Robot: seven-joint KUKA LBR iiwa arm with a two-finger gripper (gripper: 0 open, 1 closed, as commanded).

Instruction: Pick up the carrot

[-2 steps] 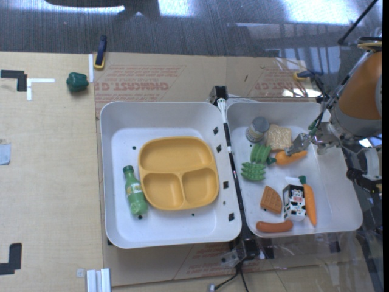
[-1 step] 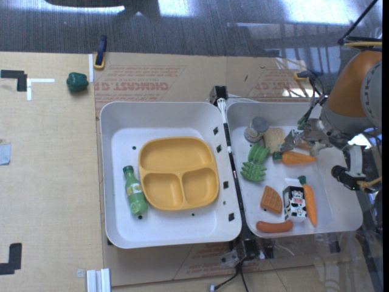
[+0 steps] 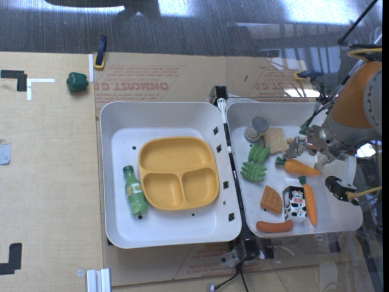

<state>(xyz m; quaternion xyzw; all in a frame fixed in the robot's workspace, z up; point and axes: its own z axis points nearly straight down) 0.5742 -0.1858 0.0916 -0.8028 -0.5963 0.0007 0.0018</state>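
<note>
— Over the right bin (image 3: 340, 224), what did you see of the arm?

— You saw it reach in from the right, with the orange band up near the frame edge and the gripper (image 3: 307, 146) low over the bin's upper right part. Whether the jaws were apart or together, you could not tell — the wrist hardware hid them.

— And the carrot?

— You had two orange ones. One carrot (image 3: 301, 167) lay on its side just below the gripper, its green end pointing left, very near the tool but not visibly gripped. A second carrot (image 3: 310, 204) lay nearly upright along the bin's right side, beside a black-and-white cow toy (image 3: 295, 204).

— What else lay in that bin?

— You saw a grey can (image 3: 258, 128) at the top, a tan bread slice (image 3: 276, 140) next to it, a green leafy piece (image 3: 256, 162) left of the first carrot, an orange wedge (image 3: 271, 199) below that, and a sausage (image 3: 274, 226) along the bottom wall.

— And the left bin (image 3: 118, 224)?

— You saw a yellow tray (image 3: 178, 172) with three compartments in the middle and a green bottle (image 3: 135, 191) lying just beside its left edge. Off on the bench, well apart from both bins, sat a green pepper (image 3: 77, 82).
</note>
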